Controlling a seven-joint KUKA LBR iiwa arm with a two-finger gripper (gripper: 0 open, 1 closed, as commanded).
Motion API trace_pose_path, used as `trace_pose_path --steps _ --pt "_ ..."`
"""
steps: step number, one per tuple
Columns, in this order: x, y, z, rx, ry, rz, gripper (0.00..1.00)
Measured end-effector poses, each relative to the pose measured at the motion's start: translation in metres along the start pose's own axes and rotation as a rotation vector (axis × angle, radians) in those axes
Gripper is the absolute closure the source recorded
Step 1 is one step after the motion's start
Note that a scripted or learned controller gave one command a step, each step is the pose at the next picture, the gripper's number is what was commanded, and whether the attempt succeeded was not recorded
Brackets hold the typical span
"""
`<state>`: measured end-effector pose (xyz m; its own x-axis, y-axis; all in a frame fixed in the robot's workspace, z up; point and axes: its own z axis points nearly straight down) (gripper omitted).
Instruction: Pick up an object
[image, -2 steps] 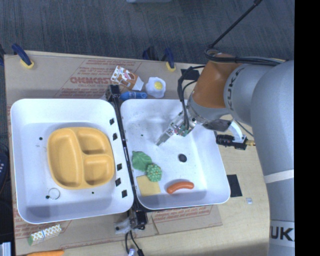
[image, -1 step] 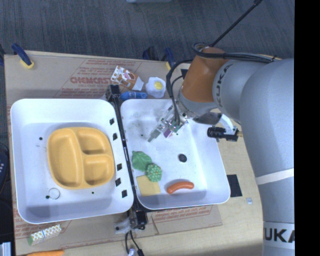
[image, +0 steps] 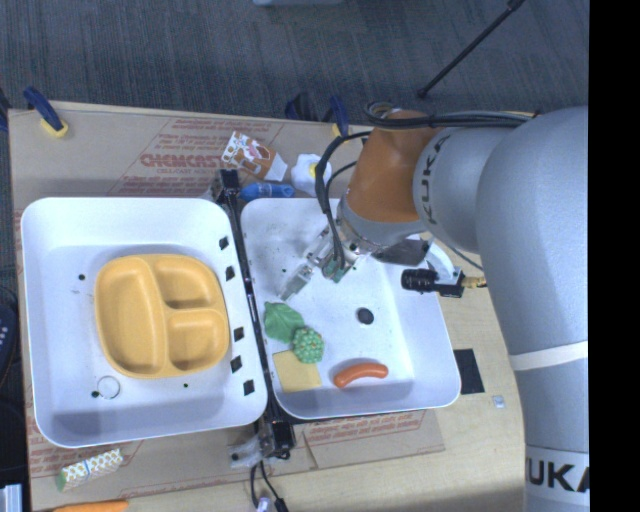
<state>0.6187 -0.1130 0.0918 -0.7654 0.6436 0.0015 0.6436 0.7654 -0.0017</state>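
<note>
Plastic play-food lot, right bin (image: 425, 370), near end: orange sausage (image: 359, 373), yellow cheese slab (image: 296, 372), green leaf piece (image: 281, 320), green knobbly piece (image: 308, 345).
Camera view: claw (image: 300, 280) poised over bare bin floor, above the green pieces, fingers parted, nothing between them. Yellow divided tray (image: 160, 312) in left bin (image: 40, 300). Sausage judged light, stiff, smooth and prone to roll; best pinched across its narrow middle. Cheese slab flat, hard to get under. Small dark disc (image: 365, 317) lying apart.
</note>
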Motion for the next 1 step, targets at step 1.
trace_pose_path --steps 1 --pt "-0.0037 -0.0023 -0.0005 -0.001 -0.002 -0.25 0.0"
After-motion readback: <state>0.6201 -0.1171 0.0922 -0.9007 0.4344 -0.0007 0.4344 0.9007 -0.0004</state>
